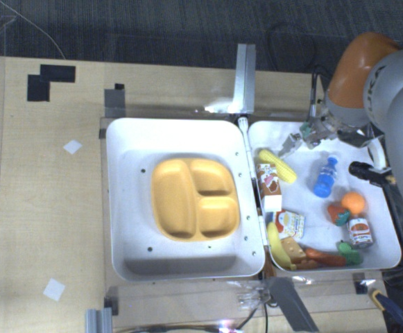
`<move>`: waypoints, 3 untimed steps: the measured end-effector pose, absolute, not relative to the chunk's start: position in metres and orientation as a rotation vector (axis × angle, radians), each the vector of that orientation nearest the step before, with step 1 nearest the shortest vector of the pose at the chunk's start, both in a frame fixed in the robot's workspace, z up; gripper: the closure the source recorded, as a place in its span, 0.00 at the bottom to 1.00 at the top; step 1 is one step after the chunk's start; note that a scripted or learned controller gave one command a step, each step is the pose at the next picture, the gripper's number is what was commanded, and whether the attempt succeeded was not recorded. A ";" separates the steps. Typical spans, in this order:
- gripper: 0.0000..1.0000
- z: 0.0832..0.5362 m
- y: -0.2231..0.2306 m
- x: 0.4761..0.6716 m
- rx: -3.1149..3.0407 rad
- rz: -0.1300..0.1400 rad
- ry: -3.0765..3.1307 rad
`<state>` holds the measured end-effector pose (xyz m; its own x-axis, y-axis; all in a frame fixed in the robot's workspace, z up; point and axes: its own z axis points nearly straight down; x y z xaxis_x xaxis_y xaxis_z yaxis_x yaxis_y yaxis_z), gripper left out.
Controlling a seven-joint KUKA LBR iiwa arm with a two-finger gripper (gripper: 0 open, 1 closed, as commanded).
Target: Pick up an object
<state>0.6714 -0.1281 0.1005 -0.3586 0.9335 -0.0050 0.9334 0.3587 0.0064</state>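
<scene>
Hovering over the far part of the right bin [392, 252], the gripper [305, 136] sits low near the bin's far wall, with the grey arm and its orange band [357, 71] reaching in from the right. Its fingers appear slightly apart with nothing between them, though the tips are small and metallic against the white floor, so this reading is tentative.

No object is lifted yet. The candidates all lie in the right bin: a yellow corn cob [277, 165] just near and left of the gripper, a blue bottle [325, 177] near and slightly right of it, an orange ball [354, 202] and a small jar [360, 232] toward the right wall, and a banana [276, 247], a snack packet [290, 223] and a carrot [322, 257] crowded along the near wall. The left bin [118, 207] holds a yellow divided tray [193, 198].

To do the grasp well, I judge the corn cob or the bottle the best choice, being closest and fairly free of neighbours. The fingers should straddle the object's narrow width, across its long axis, and descend fully before closing. The bottle is round and may roll aside; centring over it matters. Items by the near wall are packed together and risk a blocked finger.
</scene>
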 end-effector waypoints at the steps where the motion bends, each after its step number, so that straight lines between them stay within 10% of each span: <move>1: 0.00 0.088 -0.097 0.645 1.946 0.008 2.457; 2: 0.00 0.089 -0.147 0.586 2.207 0.008 2.223; 3: 0.00 0.126 -0.196 0.590 1.807 0.008 2.556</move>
